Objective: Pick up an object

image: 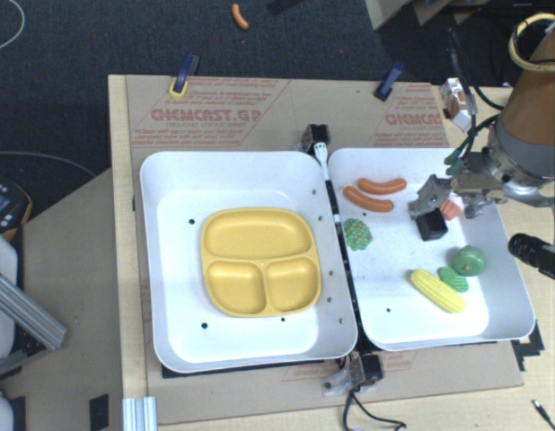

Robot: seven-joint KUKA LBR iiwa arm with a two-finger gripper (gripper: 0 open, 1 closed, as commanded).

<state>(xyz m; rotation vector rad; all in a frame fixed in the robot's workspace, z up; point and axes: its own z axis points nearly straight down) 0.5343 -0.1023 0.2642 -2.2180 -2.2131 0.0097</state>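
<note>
The gripper [436,212] hangs over the right bin [493,326], with something pinkish at its fingertips; I cannot tell whether it grips it. Taking the corn cob [437,290] as landmark: a green pepper [467,260] lies just behind it, two sausages [374,193] well beyond to the left, and broccoli [356,233] left. A yellow plate [259,260] sits in the left bin [165,241]
</note>
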